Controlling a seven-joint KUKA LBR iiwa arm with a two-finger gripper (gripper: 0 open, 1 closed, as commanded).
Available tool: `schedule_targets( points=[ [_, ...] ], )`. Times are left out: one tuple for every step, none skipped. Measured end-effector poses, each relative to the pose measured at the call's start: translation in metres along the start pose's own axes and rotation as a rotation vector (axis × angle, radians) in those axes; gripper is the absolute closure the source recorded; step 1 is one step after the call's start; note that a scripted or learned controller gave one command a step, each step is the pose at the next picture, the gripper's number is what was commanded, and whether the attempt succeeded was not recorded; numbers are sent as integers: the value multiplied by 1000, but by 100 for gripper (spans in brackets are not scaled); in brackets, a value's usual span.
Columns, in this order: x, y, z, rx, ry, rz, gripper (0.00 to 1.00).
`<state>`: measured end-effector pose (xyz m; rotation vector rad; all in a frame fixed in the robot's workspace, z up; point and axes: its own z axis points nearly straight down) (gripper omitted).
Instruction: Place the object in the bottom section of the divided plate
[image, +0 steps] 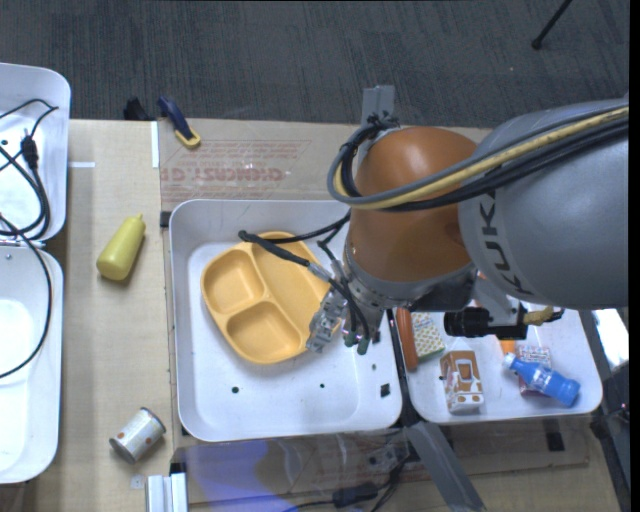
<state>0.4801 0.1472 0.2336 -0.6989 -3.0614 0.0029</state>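
The yellow-orange divided plate (255, 305) lies tilted in the left part of the left white bin (280, 400). It has three sections: one at the upper left, one at the bottom and a long one along the right. My gripper (335, 328) hangs low beside the plate's lower right rim, just past the bottom section. The bulky orange wrist above hides much of it. I cannot make out any object in the gripper.
The right bin (590, 400) holds a blue bottle (543, 381), a brown and white box (461, 381) and a green patterned pack (428, 335). On the bench lie a yellow bottle (121, 248), a can (137, 432) and a blue clamp (177, 122).
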Motion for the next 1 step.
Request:
schedule_targets(
  points=[
    [-86, -15, 20, -1, -2, 13, 100]
  ],
)
